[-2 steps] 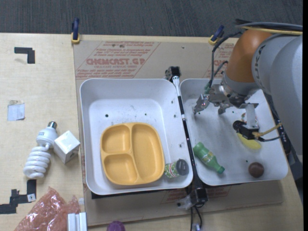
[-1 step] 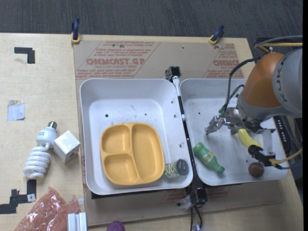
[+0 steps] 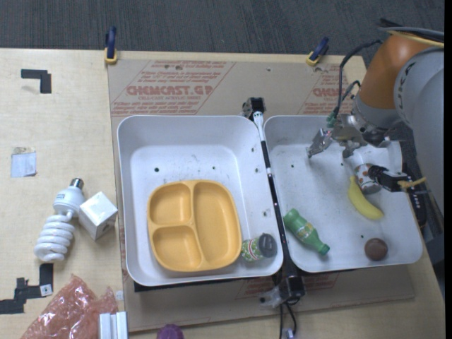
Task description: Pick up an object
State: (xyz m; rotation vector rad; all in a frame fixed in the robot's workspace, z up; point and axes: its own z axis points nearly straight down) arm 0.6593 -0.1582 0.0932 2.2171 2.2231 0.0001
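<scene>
My gripper [image 3: 332,147] hangs over the back of the right bin [image 3: 321,260], fingers spread open with nothing between them. Just right of and nearer than it, a small white and brown can [image 3: 366,177] lies against a yellow banana [image 3: 364,203]. A green bottle [image 3: 305,232] lies near the bin's front left, and a brown round fruit [image 3: 376,248] sits at the front right. In the left bin [image 3: 134,189] rest a yellow divided plate [image 3: 194,224] and a small dark-lidded jar [image 3: 258,247].
The grey arm with its orange band [image 3: 395,58] comes in over the right bin's far right corner. Left of the bins on the bench lie a spiral light bulb [image 3: 56,224], a white cube [image 3: 98,214] and a red mesh bag [image 3: 67,309].
</scene>
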